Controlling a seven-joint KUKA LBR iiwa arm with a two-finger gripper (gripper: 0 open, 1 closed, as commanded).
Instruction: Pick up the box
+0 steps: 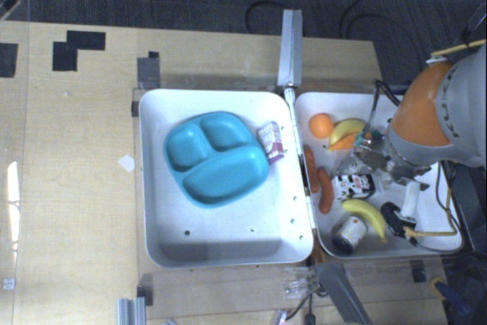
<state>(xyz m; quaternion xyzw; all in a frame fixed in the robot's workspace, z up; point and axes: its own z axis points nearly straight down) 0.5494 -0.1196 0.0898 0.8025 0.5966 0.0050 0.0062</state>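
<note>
The box (pixel 354 184) – a small white carton with dark print – lies flat near the middle of the right bin (pixel 450 243), just below the hand (pixel 373 156), which hangs over the bin's centre at the end of the grey arm (pixel 456 114); whether the hand is open or closed I cannot tell, since the wrist covers it. Nothing can be seen held.

Around the box, clock-wise: an orange (pixel 320 125) and a banana (pixel 346 130) at eleven and twelve o'clock, a second banana (pixel 365 214) at six, a small can (pixel 349 233) beyond that, and two sausages (pixel 325 189) at nine, close beside it.

Judged by its look, the box is light, thin card – stiff enough to pinch but easy to crush, and its glossy faces may slip. A grip across the short sides, coming straight down, seems best; the sausages leave little room on the nine o'clock side.

The left bin (pixel 152 164) holds a blue divided plate (pixel 217 160) and a small packet (pixel 271 141) at its three o'clock edge
</note>
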